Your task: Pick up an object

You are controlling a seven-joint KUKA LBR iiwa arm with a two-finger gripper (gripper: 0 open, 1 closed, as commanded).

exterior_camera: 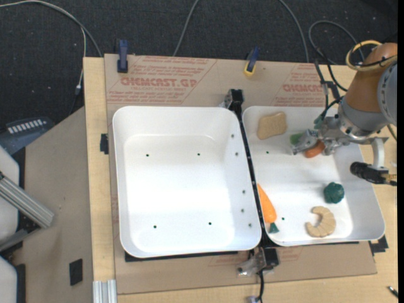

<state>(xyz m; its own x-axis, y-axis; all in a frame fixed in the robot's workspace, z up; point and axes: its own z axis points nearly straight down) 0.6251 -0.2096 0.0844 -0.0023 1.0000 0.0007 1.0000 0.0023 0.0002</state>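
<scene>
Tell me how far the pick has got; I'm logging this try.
Done: the arm has reached into the right bin. In hand: the gripper sits at a small red and green object; a grasp isn't clear. Left: lifting it.

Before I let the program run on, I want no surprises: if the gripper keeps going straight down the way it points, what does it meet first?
Most likely the small orange-red object directly beneath the gripper, with a green piece beside it. Below them is the right bin floor. Depth is hard to judge here.
</scene>
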